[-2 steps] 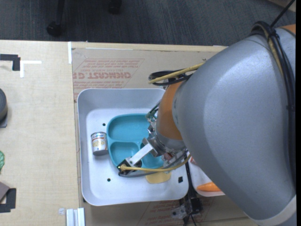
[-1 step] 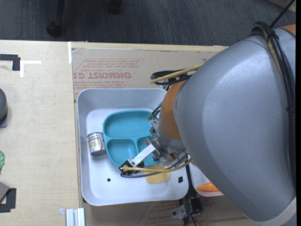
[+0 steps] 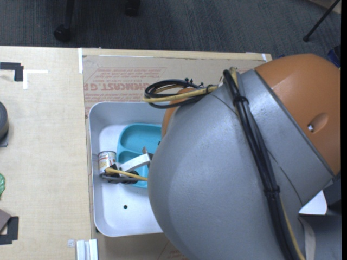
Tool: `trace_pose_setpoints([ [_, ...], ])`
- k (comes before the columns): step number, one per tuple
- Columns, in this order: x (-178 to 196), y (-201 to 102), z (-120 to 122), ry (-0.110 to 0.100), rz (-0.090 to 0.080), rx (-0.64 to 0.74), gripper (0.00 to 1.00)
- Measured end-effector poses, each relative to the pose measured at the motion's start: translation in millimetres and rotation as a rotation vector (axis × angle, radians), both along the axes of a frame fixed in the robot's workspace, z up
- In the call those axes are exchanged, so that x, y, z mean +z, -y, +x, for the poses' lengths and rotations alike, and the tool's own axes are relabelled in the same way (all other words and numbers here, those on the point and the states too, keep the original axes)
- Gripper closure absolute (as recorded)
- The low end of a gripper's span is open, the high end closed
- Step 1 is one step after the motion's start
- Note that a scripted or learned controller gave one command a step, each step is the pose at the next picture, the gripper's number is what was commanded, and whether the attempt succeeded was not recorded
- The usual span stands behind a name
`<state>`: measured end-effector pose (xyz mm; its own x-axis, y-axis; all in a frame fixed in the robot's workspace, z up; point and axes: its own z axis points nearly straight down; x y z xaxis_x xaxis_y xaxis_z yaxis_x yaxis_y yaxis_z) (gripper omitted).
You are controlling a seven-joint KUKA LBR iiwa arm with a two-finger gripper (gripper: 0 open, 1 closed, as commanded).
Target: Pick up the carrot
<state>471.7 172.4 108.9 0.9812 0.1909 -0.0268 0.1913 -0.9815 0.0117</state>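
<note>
With the grey arm [image 3: 227, 172] covering most of the white bin [image 3: 116, 221], I cannot tell the tool's state or where the carrot lies, so a blind descent could hit the blue divided tray [image 3: 135, 140] or small can [image 3: 107, 160] beside it.

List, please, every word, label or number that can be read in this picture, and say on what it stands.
Red print on the cardboard sheet behind the white bin: upside down and partly hidden; I cannot read it with certainty.
Label on the small can in the bin: too small and blurred to read.
</note>
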Motion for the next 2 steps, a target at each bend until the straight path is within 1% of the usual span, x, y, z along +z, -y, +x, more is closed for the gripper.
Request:
trace_pose_setpoints([
  [1,42,-46,11,-0.004,0.002,-0.001,1.0],
  [2,4,-52,4,0.001,0.007,-0.001,1.0],
])
